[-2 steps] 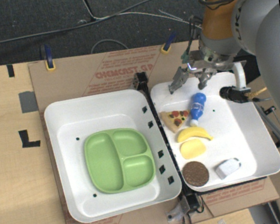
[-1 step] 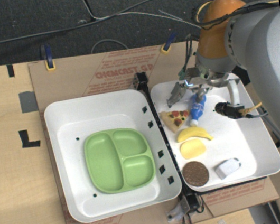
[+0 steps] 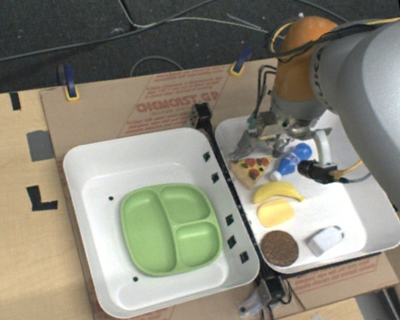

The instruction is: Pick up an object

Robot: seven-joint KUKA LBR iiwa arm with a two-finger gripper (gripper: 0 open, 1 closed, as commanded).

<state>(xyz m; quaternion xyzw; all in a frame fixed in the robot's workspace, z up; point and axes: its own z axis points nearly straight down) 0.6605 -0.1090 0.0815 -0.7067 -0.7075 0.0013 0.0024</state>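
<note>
Two shallow white bins sit side by side on the bench, over a sheet of brown cardboard (image 3: 166, 100). The left bin (image 3: 87, 213) contains a green divided plate (image 3: 170, 226), lying flat near its centre. The right bin (image 3: 377, 228) contains the loose objects: a pizza slice toy (image 3: 252, 170) close to the dividing wall, a blue object (image 3: 292, 158) just beside it, a yellow banana (image 3: 277, 191) below those, a pale yellow block (image 3: 274, 213) touching the banana's lower edge, a brown round disc (image 3: 280, 247) near the front wall, and a small grey-white item (image 3: 324, 239) just beside the disc. The grey arm (image 3: 374, 102) enters from the right, its orange band (image 3: 303, 60) visible above the wrist, and the gripper (image 3: 265, 138) hangs low over the far part of the right bin, above the pizza slice toy and the blue object (its tips are masked by the wrist hardware, so whether it is released or clenched cannot be determined). No object is visibly held. A black cable (image 3: 159, 17) runs across the dark floor behind the bench.
</note>
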